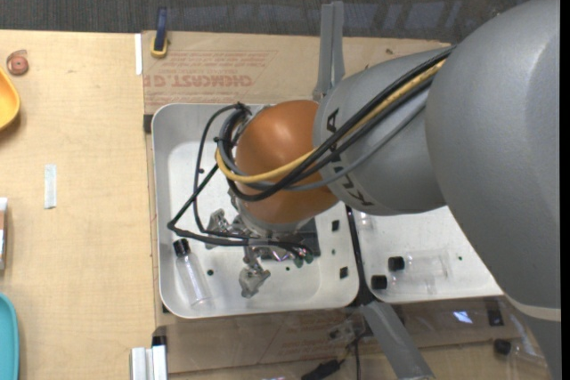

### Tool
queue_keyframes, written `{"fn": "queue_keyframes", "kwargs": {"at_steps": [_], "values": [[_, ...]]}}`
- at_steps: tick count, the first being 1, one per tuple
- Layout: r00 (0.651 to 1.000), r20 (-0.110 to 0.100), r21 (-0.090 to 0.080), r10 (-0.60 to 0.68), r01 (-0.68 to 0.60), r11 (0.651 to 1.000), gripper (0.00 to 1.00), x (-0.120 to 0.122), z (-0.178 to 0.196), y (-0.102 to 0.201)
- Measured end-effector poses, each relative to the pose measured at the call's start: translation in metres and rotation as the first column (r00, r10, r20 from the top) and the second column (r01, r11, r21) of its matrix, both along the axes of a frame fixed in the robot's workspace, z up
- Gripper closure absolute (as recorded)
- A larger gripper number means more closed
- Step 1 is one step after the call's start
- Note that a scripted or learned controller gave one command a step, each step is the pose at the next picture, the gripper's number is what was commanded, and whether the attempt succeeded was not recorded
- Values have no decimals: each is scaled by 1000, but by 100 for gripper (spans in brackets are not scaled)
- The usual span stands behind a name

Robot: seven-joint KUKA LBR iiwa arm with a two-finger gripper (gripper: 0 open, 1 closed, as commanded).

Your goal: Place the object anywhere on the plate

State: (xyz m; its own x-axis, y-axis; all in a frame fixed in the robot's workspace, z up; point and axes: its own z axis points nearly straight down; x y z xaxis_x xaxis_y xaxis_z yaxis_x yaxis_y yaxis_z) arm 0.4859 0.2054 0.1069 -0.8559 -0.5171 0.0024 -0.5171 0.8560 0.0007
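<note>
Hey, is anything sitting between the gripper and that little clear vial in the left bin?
Nothing visible does. The gripper hangs over the left bin, and the clear vial lies on the bin floor to its left in the camera view, with bare white floor between them.

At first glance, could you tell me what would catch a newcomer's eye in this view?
The big grey arm dominates, sweeping in from the right, with its orange band and looped black and yellow cables hanging over the left white bin. Under it the gripper points down into that bin, near a small clear vial with a black cap by the bin's front left corner. A similar vial lies in the right bin.
</note>
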Motion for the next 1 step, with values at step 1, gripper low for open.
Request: {"fn": "queue_keyframes", "kwargs": {"at_steps": [1], "values": [[934,6,3,358,-358,934,0,83,-15,23]]}}
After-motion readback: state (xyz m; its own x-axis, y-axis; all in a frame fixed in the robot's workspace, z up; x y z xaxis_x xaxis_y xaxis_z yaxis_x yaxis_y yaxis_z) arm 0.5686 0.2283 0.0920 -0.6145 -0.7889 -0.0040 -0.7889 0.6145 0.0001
